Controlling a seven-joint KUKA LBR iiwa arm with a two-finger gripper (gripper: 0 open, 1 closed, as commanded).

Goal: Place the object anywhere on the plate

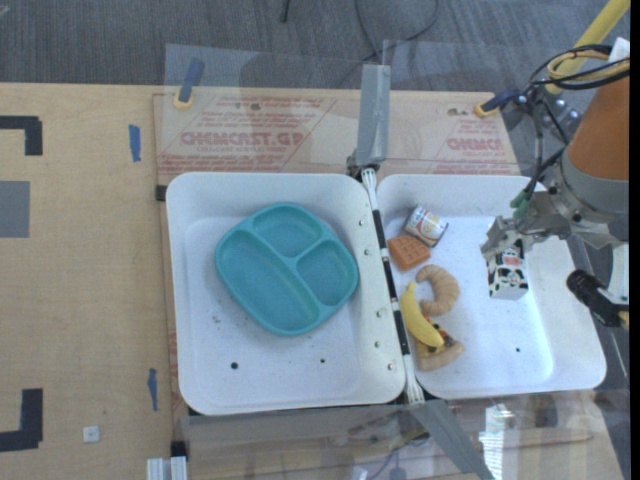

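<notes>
I'm at the pick stage, nothing on the plate (287,268) yet. The gripper (505,245) sits over the right bin (570,358), right at the top of a small black-and-white carton (508,276), which I read as the target. The carton looks upright, touching or just under the fingertips; I can't tell whether the jaws are apart or clamped on it, the wrist blocks that. The teal three-compartment plate lies in the left bin (200,368), bare, well apart from the carton. Next move as I judge it: confirm the grasp, lift straight up, carry left across the divider between the bins, lower onto any compartment. In the way along that route: a small can (427,225), an orange cracker-like piece (408,252), a croissant-like pastry (438,289) and a banana (421,322), all clustered against the right bin's left wall. A low carry would clip them or the bin rims, so I want height before traversing.
</notes>
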